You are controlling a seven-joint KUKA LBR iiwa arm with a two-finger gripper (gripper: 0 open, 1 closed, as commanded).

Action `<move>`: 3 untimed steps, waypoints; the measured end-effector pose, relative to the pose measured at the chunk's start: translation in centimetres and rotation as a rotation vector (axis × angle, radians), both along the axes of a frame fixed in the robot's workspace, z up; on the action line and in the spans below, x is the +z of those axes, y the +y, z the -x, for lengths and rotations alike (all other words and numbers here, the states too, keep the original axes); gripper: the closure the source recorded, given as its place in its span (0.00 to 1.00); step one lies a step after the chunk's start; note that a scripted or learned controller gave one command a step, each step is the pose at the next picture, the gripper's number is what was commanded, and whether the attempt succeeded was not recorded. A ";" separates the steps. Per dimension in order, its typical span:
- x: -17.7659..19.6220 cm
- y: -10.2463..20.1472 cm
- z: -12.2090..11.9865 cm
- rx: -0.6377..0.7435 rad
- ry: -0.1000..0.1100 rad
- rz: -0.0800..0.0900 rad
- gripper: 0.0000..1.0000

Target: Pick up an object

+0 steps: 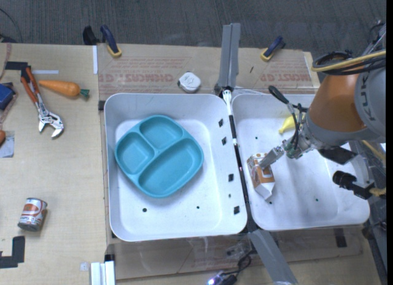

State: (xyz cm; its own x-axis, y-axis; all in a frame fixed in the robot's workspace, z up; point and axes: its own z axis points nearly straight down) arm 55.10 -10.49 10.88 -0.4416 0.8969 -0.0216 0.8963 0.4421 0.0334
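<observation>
Small creased cardboard carton [261, 176], brown and white, lies in right bin [319, 213] near its left wall. Pincer [268, 158] at carton's top edge; finger state unreadable. Yellow object [287, 123] behind. Glossy blue three-compartment plate [159, 155] in left bin [123, 216].

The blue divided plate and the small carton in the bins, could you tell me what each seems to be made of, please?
The blue divided plate looks like moulded plastic: one even colour, rounded rims, a soft sheen. The small carton looks like printed cardboard, going by its creased, folded edges; its print is too small to read.
</observation>
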 end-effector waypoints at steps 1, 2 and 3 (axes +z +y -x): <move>-0.1 -0.3 6.1 0.066 -0.002 0.003 0.00; 0.0 -1.0 -4.5 -0.274 0.008 -0.011 0.00; 0.0 0.0 -1.7 -0.004 -0.001 0.002 0.00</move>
State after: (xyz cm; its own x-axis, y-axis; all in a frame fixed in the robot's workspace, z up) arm 56.76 -10.51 10.92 -0.4381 0.8986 -0.0239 0.8980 0.4387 0.0337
